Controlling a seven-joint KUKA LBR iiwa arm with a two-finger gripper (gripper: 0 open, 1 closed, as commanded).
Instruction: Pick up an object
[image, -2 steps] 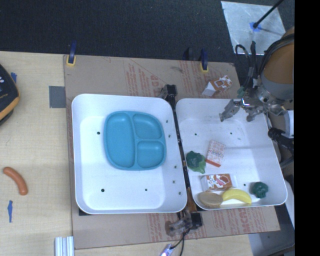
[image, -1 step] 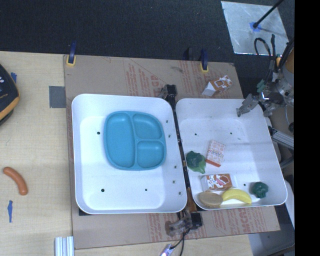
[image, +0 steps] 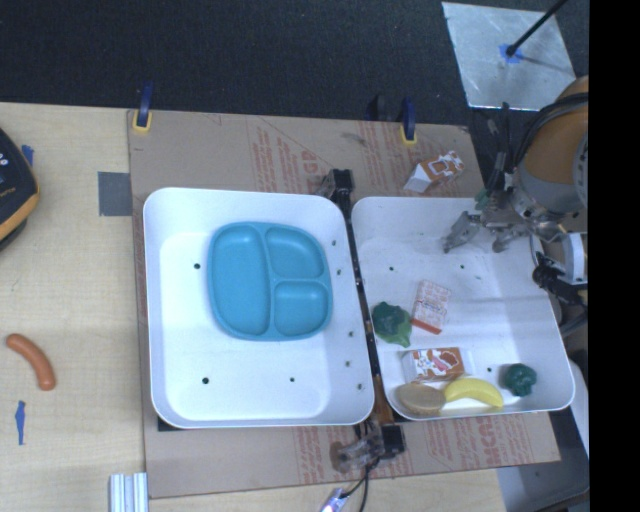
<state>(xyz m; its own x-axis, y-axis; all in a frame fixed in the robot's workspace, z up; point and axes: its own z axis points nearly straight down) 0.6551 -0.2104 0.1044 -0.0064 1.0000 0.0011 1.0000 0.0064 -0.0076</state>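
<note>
My gripper (image: 478, 236) hangs over the back part of the right bin (image: 500, 290), its fingers spread open with nothing between them. Nearer the front of that bin lie a green broccoli piece (image: 392, 322), a small white and red packet (image: 431, 305), a second packet (image: 435, 363), a yellow banana (image: 472, 393), a tan flat piece (image: 420, 400) and a dark green lump (image: 518, 378). All of them sit well in front of the gripper and apart from it.
The left bin (image: 180, 380) holds a blue divided plate (image: 270, 280). Another packet (image: 435, 170) lies on the cardboard behind the right bin. An orange sausage (image: 32, 360) rests on the bench at far left, near a black and yellow device (image: 12, 190).
</note>
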